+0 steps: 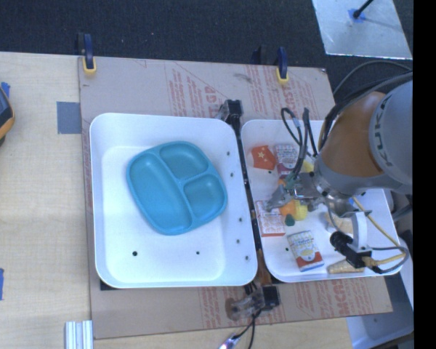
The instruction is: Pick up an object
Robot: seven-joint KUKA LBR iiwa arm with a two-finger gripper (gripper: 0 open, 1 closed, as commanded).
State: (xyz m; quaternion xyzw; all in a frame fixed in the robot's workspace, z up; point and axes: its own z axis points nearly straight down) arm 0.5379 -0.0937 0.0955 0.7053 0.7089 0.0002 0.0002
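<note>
My arm (363, 140) is reaching in from the right, grey links and orange band hanging over the right bin (265, 133). My gripper (296, 191) is sitting low among the clutter near the middle of that bin. Whether it is spread wide, narrowed, or closed on anything: cannot tell, the wrist and cables are hiding it.

Right bin contents, as seen:
- red packet (262, 157) lying toward the far left corner, apart from my gripper.
- pale printed packet (285, 153) just beside the red one, on its right.
- small yellow object (298, 211) just below my gripper, touching or nearly touching it; contact unclear.
- orange bit (285, 209) lying against the yellow object's left side.
- flat card with red print (269, 219) resting along the bin's left wall.
- small pouch with a red and blue lower edge (304, 249) lying toward the near side, well clear of my gripper.
- tan stick-like item (344, 267) lying at the near right, beside black and yellow cables.

Left bin (102, 195) is carrying a blue divided plate (176, 186), three compartments, sitting tilted across the middle.

Both bins are resting on a cardboard sheet (196, 86) clamped to the wooden bench (29, 217).
</note>
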